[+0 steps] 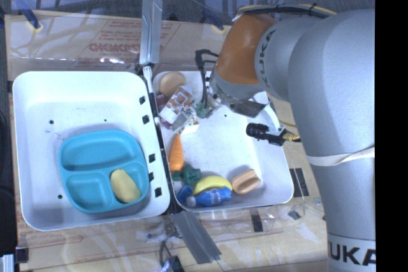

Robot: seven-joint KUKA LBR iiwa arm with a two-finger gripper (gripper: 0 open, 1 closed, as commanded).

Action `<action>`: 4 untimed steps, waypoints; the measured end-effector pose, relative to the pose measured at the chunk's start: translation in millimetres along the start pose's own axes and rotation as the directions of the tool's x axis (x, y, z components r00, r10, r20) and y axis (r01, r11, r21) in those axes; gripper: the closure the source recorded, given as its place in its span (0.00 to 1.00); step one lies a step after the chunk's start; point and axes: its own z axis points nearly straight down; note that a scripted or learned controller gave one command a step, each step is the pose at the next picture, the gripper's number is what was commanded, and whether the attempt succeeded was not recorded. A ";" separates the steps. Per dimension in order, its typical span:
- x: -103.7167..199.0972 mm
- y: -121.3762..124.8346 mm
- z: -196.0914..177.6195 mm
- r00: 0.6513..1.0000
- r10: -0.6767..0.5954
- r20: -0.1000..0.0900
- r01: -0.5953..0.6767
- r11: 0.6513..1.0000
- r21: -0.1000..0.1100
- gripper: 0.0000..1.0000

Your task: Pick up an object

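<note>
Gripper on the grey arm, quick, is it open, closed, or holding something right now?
Gripper: cannot be told; it sits low in the right white bin by the small printed packet, and the arm's wrist hides it.

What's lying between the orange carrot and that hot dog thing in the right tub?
In the camera view, bare white bin floor fills the stretch between the carrot and the hot dog. The banana sits just below that line.
</note>
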 end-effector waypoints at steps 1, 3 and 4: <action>-52.1 12.4 -80.2 0.998 -0.065 0.007 0.065 0.998 -0.008 0.00; 45.3 -51.1 -92.9 0.975 -0.223 0.007 0.223 0.975 -0.006 0.00; -2.8 -70.0 -64.8 0.993 -0.120 0.002 0.120 0.993 -0.001 0.00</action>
